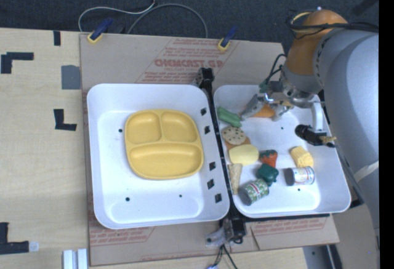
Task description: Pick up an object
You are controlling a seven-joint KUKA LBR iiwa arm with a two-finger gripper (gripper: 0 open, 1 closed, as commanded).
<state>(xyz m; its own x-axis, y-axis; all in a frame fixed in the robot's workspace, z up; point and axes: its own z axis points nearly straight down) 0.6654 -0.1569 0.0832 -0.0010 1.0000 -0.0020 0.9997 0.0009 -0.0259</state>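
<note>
Gripper (266, 108) spread open over orange piece (265, 112), whose long axis cannot be told.

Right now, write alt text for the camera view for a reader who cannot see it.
A grey robot arm with an orange band reaches from the right, its gripper low over the back of the right bin, beside a small orange item and near a green one. That bin also holds toy foods and small cans; the left bin holds a yellow divided plate.
</note>
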